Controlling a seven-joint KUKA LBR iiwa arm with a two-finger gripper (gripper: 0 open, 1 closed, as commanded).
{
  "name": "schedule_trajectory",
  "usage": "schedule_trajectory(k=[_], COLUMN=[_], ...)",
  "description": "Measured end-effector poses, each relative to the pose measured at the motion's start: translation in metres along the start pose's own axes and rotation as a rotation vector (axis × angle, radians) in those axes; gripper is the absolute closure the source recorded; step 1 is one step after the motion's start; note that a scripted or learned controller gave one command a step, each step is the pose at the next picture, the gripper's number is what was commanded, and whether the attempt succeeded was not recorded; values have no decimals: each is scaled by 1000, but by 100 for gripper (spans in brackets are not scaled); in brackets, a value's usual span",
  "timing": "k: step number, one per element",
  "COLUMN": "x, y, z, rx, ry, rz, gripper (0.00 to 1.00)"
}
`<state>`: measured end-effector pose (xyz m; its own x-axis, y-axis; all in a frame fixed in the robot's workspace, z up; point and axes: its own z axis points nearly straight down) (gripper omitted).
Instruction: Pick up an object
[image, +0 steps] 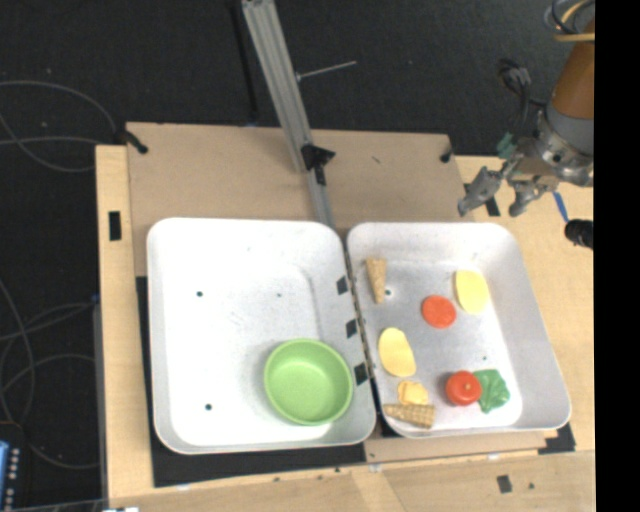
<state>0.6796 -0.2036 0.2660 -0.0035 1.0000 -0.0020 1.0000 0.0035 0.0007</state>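
While the arm reaches in at the upper right of the frame, its gripper hangs above the bench just beyond the far right corner of the right bin; the two fingers stand spread apart with nothing between them; lower in the frame, the right bin holds the objects: an ice-cream cone lies near its upper left, beside the seam between the bins; a small orange-red round piece sits mid-bin, just beside a pale yellow oval to its right; a second yellow oval lies lower left; below it a small yellow block touches a waffle piece at the near edge; a red tomato touches a green leafy piece at the lower right; the left bin holds a green bowl upright near its lower right corner; a metal pole slants from the top of the frame down to the seam
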Motion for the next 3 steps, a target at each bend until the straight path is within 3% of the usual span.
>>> schedule_trajectory(k=[1,3], x=[-1,-4], y=[0,3], z=[0,101], rx=[1,5], ry=[-2,-1], rz=[0,0], gripper=[0,0])
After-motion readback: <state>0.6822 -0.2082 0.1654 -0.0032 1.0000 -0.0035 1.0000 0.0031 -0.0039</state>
